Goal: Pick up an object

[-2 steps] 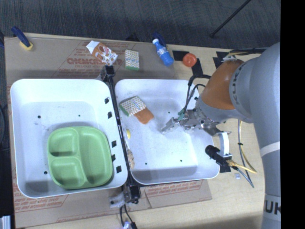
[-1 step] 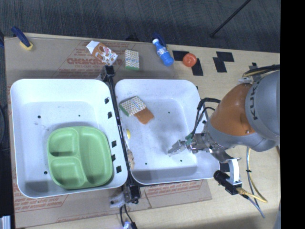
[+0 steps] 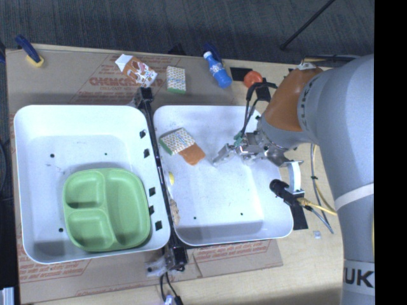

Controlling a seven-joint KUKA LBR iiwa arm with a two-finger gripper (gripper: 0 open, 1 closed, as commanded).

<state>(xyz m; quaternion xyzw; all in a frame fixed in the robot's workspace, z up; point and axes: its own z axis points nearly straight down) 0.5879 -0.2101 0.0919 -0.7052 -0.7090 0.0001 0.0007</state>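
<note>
Objects for picking lie in the right bin [image 3: 219,224]: a green-and-white carton [image 3: 175,140] sits toward that bin's far left corner, tilted, with an orange block [image 3: 193,154] touching its near right side. The tool [image 3: 219,156] hangs low inside the same bin, just to the right of the orange block and apart from it, its thin metal fingers [image 3: 225,151] pointing left; nothing shows between them, but how far apart they stand cannot be told from this slanted look. Behind the tool the grey arm [image 3: 343,138] with its orange band [image 3: 286,103] reaches in across the bin's right rim. A small yellow bit [image 3: 170,178] lies against the right bin's left wall, beside the divider. The left bin [image 3: 38,122] holds a green compartment tray [image 3: 106,208] resting flat toward its near edge, a little right of centre. Along the far edge of the tabletop [image 3: 70,78], outside the bins, lie a crumpled snack wrapper [image 3: 136,70], a small green-and-white box [image 3: 176,79], a blue bottle [image 3: 217,69] on its side, and an orange ball [image 3: 253,78] close to the arm. A blue-and-yellow item [image 3: 28,51] rests at the tabletop's far left corner.
</note>
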